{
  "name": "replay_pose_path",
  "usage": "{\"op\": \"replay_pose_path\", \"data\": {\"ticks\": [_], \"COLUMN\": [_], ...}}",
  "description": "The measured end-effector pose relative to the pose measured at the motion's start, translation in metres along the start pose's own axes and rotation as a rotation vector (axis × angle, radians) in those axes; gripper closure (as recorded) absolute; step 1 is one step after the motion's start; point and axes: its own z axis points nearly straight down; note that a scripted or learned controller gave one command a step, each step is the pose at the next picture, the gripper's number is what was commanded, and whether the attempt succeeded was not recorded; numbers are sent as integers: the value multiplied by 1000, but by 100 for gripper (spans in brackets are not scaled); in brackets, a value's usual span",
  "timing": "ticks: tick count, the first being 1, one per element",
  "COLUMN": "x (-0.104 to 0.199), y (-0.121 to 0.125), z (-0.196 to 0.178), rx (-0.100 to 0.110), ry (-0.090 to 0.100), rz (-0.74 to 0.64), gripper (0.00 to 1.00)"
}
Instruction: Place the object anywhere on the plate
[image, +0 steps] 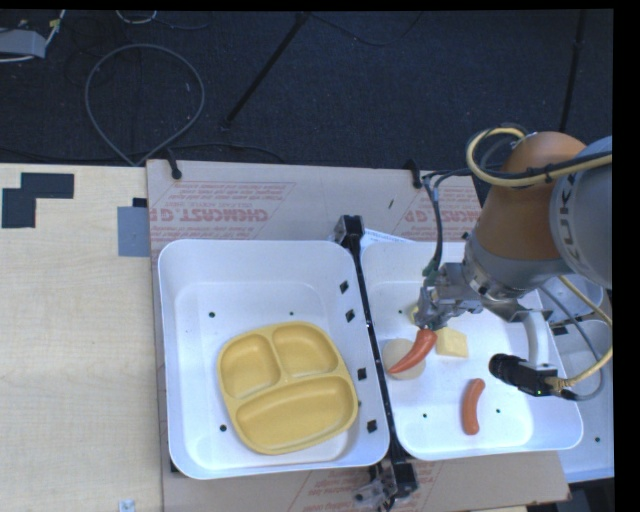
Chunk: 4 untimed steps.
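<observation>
A yellow plate (287, 387) with three compartments lies in the left bin (190, 300). In the right bin (520, 435), my gripper (432, 315) points down over a red chili pepper (415, 355), whose upper end sits right at the fingertips. The pepper's lower end rests over a pale round piece (402, 352). A yellow cheese wedge (453, 344) lies just right of the pepper. An orange sausage (471, 406) lies further right and nearer the front.
The divider wall (362, 330) between the two bins stands between the pepper and the plate. A black cylindrical fitting (520, 374) with cables hangs off the arm over the right bin. Cardboard lies under both bins.
</observation>
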Motion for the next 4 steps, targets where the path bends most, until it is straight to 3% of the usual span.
{"op": "replay_pose_path", "data": {"ticks": [1,4], "x": [50,202], "y": [-12,-6], "z": [-1,-20], "rx": [1,0], "ry": [-1,-4], "rz": [0,-1], "gripper": [100,100]}}
